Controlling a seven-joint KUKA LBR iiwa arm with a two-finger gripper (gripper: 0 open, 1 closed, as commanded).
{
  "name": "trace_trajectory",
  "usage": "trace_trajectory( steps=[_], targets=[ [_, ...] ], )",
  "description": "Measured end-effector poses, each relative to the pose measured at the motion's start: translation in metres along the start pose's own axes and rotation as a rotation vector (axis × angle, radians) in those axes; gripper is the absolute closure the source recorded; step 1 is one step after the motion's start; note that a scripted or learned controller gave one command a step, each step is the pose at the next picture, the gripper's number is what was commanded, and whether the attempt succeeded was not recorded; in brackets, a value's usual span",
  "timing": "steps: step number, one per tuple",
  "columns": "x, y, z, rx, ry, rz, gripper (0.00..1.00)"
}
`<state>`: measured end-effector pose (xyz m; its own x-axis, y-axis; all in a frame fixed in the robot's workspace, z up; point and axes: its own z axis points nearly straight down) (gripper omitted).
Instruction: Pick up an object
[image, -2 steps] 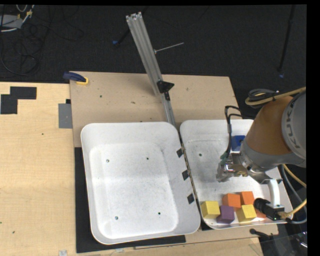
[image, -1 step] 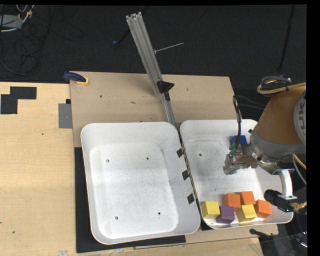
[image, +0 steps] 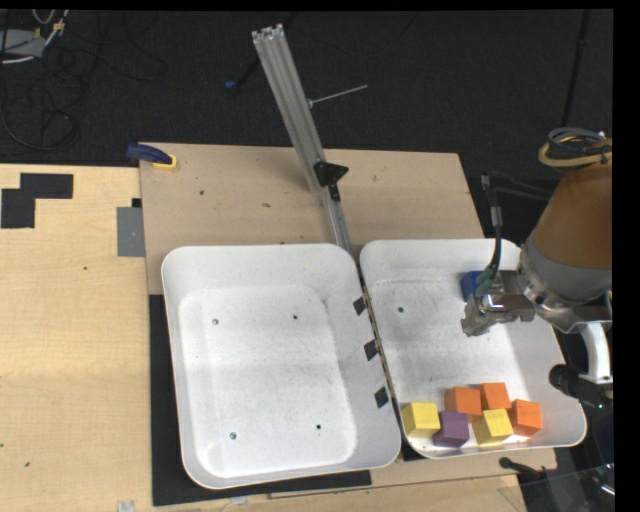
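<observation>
in the camera view, a miss is the main risk: the gripper (image: 478, 322) is seen over the middle of the right bin (image: 430, 262), well apart from the cluster of blocks (image: 472, 413) lying along that bin's near edge, so a descent from here would likely close on bare floor. a blue object (image: 470, 283) is seen just beside the gripper. the fingers' spread cannot be told, and nothing is seen held.

Two white bins (image: 270, 455), orange (image: 462, 400), yellow (image: 421, 416) and purple blocks (image: 454, 428), a blue piece (image: 471, 284).
</observation>
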<state>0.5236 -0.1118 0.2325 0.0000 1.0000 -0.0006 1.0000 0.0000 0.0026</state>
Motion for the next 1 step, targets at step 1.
trace_trajectory(
  steps=[1],
  targets=[
    [0.0511,0.0127,0.0114,0.007,0.003,-0.003,1.0]
  ],
)
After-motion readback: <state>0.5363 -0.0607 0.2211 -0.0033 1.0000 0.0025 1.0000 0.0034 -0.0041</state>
